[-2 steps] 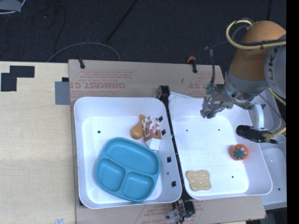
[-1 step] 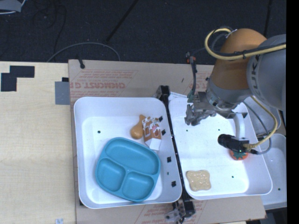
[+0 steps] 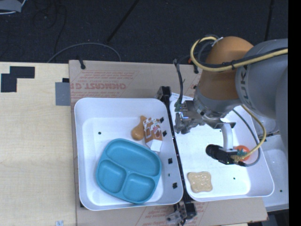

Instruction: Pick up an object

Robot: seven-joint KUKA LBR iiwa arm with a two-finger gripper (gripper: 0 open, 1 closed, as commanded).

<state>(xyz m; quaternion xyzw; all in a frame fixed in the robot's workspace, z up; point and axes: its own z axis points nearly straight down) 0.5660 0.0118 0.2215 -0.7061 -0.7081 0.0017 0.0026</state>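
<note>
Blue divided plate point(image 3: 128, 170), largest item, lies flat in the near part of the left bin point(image 3: 87, 126). Judged rigid plastic, light, smooth and probably slippery; only the raised rim or a divider ridge offers a pinch, so a poor target.

Toast slice point(image 3: 200, 181), tan and flat, lies in the near-left corner of the right bin point(image 3: 263, 182). Judged a stiff, light toy; thin, so edges must be taken low.

Gingerbread-house toy point(image 3: 152, 129) with a brown rounded piece point(image 3: 137, 132) touching its left side sits at the far right of the left bin, just beside the divider wall. Judged light, rigid, blocky; side faces are the best hold.

Small orange-red object point(image 3: 242, 151), right bin, partly hidden by a black part and cable.

Gripper point(image 3: 184, 121) hangs over the far-left of the right bin, just beside the divider. Cannot tell its state. House toy is nearest, just left across the wall; toast lies nearer and slightly right, well apart.
</note>
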